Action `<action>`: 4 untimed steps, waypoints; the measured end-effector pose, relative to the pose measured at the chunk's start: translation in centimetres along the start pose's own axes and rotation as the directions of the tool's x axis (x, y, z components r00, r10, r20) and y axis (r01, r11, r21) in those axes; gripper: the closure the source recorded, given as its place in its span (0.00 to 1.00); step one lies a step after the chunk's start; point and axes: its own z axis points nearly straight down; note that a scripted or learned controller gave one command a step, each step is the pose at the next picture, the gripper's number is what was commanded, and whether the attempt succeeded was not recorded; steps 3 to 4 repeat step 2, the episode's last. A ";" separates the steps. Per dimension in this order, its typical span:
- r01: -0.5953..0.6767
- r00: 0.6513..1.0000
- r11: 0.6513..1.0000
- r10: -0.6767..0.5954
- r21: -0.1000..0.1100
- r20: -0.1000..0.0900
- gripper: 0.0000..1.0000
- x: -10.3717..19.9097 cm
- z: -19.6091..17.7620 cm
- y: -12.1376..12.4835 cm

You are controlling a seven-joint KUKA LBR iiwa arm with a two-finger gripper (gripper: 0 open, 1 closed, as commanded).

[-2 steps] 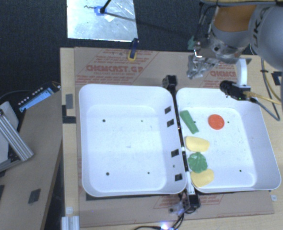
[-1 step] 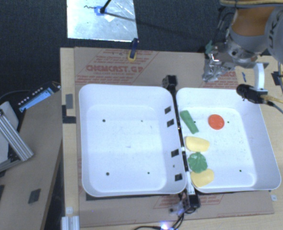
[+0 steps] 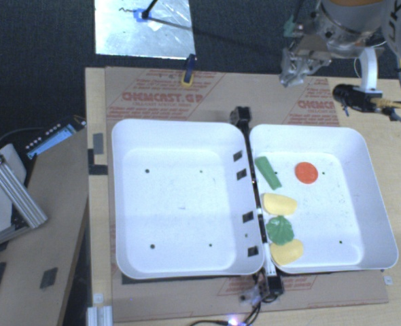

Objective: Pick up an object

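— In the right bin (image 3: 374, 182), close to its left wall: five small things.

— Shapes?

— At the back, a green bar (image 3: 268, 172), long and flat, tilted a bit. Beside it, a little apart, an orange-red disc (image 3: 306, 172), round and smooth. Then, in a row toward the front, an upper yellow lump (image 3: 280, 204), a green bumpy ball (image 3: 280, 230) and a lower yellow lump (image 3: 287, 252), each touching or nearly touching the next.

— And the bins?

— Both white, shallow, smooth, with round corners. Tiny dark dots on the floor of the left bin (image 3: 180, 202). Between the two, a dark strip (image 3: 258, 202) with small black tabs. Under both, brown cardboard (image 3: 160, 95) with red letters. Behind that, a shiny sheet (image 3: 144, 19), crinkly like foil.

— Anything hard to see?

— The arm (image 3: 353, 5), grey and orange, cut off by the top edge. The gripper (image 3: 297, 70), small and blurry, up over the cardboard behind the right bin, well apart from the five things. Spread or pressed together? Cannot tell. Same for what the yellow lumps really are: soft-looking, rounded, too small to name.
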 end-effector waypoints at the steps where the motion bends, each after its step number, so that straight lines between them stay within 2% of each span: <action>1: -0.012 1.000 1.000 0.012 0.012 0.004 1.00 -6.1 2.0 -0.2; 2: -0.011 1.000 1.000 0.011 0.011 0.004 1.00 -13.8 3.4 -0.3; 4: -0.011 1.000 1.000 0.011 0.011 0.004 1.00 -13.8 3.4 -0.3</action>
